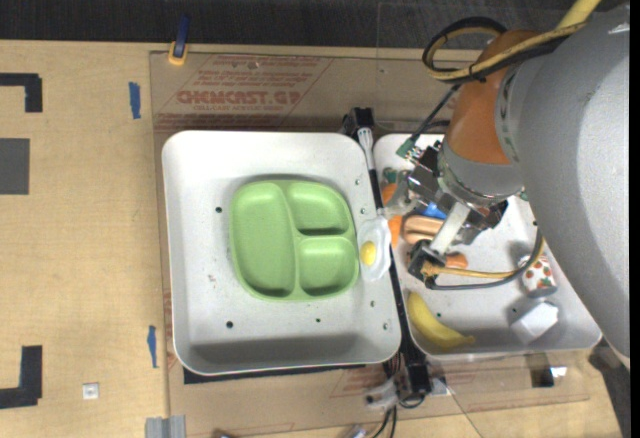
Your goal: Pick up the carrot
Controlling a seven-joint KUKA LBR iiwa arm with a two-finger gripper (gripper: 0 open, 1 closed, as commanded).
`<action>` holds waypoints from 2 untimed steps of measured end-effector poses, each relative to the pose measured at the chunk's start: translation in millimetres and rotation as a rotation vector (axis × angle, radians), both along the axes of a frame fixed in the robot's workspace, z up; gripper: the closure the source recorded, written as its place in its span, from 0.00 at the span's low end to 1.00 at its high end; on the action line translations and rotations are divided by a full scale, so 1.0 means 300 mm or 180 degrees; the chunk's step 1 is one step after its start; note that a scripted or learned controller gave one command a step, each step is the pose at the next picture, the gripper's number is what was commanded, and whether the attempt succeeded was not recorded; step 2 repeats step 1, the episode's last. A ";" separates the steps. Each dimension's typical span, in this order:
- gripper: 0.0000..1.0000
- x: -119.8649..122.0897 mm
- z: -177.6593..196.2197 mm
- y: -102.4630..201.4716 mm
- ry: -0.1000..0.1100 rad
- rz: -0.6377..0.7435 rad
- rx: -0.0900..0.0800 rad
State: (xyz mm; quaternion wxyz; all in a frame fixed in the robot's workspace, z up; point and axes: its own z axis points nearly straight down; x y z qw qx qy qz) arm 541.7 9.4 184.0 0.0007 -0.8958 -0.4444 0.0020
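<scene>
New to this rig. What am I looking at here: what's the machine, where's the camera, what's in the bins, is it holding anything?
One fixed camera looks down at a slant on a bench with two shallow white bins side by side. The big grey shape with the orange band is a robot arm reaching in from the right; its hand is low over the right bin. The left bin holds a green divided plate, with a small yellow piece at the bin's right edge. In the right bin there is a banana near the front, orange pieces that look like the carrot right by the hand, and a small white block. The hand covers the carrot area, so I cannot tell whether it grips anything.
</scene>
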 end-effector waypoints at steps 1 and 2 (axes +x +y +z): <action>0.00 0.000 0.000 0.000 0.0000 0.0000 0.0000; 0.00 0.000 0.000 0.000 0.0000 0.0000 0.0000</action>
